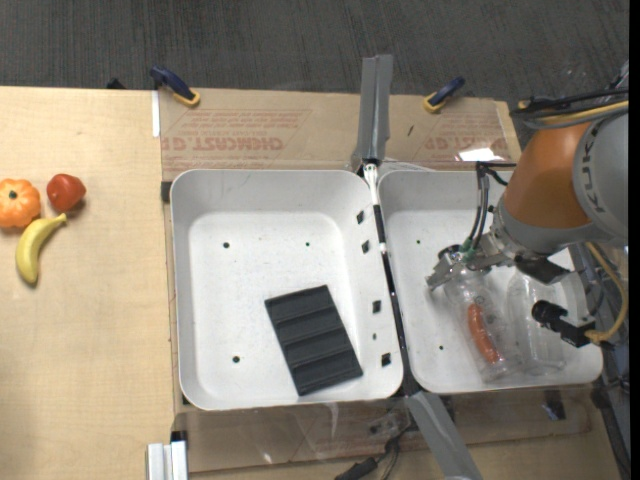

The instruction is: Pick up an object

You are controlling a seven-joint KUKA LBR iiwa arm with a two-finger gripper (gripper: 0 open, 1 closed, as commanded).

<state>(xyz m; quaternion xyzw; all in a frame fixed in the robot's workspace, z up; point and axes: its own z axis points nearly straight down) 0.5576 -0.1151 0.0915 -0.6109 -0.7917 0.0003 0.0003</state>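
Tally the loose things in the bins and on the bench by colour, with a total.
Black: 1, the ridged slab in the left bin
Clear with orange inside: 1, the plastic bag in the right bin
Orange: 1, round fruit
Red: 1, round fruit
Yellow: 1, banana
Total: 5

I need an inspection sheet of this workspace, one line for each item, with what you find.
Surface: wooden bench with cardboard under two white bins.
Job's things: black ridged pad lies flat in the left bin; clear plastic bag with an orange object inside lies in the right bin.
Clutter: toy banana, tomato and orange fruit on the bench, left of the bins.
Grippers: hand low over the bag's left end; hold unclear.
Cables: dark cables along the arm.
Surroundings: two clamps on the cardboard's far edge; dark floor.
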